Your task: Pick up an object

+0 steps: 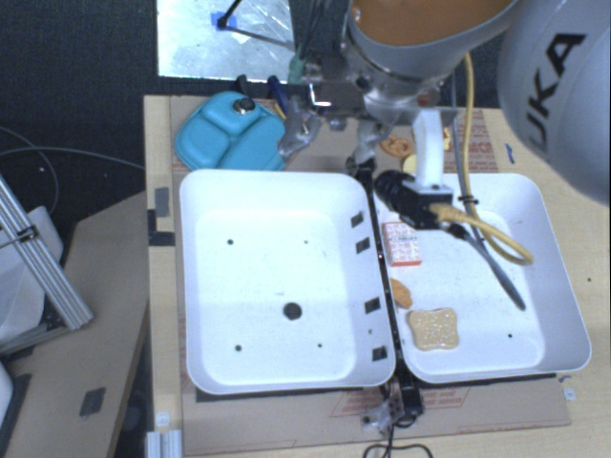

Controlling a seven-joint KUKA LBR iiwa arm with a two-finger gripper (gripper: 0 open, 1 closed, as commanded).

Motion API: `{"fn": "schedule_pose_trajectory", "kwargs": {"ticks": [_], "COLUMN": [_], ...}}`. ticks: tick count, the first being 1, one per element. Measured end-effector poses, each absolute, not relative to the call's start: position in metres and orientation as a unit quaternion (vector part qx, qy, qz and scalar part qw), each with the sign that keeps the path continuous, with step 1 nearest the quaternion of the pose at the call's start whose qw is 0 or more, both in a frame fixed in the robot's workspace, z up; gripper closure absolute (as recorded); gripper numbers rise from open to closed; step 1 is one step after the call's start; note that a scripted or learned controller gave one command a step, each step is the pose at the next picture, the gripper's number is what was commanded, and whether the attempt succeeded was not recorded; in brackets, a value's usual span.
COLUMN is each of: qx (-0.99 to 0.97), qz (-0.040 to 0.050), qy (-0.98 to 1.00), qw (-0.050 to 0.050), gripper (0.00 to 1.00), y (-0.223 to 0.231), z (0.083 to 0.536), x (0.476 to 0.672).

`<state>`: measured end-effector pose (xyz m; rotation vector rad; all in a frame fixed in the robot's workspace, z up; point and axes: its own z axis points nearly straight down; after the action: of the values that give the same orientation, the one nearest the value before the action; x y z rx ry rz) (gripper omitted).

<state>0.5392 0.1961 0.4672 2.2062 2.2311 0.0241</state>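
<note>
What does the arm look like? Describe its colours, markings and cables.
The arm is grey and rounded, with black KUKA lettering on its side and an orange band above the wrist. A yellow cable hangs from it, looping over the right bin.

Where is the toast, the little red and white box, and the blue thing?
toast (433,328), camera view, middle of its speckled top.
red and white box (401,243), camera view, middle of its label face.
blue thing (232,134), camera view, middle of its top.
</note>
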Motion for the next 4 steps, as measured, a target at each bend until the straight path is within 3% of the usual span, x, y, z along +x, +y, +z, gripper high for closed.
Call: {"fn": "schedule_pose_trajectory", "kwargs": {"ticks": [1,2,3,4], "qx": [0.704,0.707,0.705,0.703], "qz": [-0.0034,0.0085,0.0034,0.0029], "qy": [0.710,0.707,0.709,0.711], "qw": [-0.002,0.005,0.000,0.001], "gripper": [0.00,0.00,0.00,1.00], "y": [0.237,0.233,0.213,0.214], "z": [0.363,0.491,0.539,0.547], "x": [0.523,0.601,0.522,0.526]}}
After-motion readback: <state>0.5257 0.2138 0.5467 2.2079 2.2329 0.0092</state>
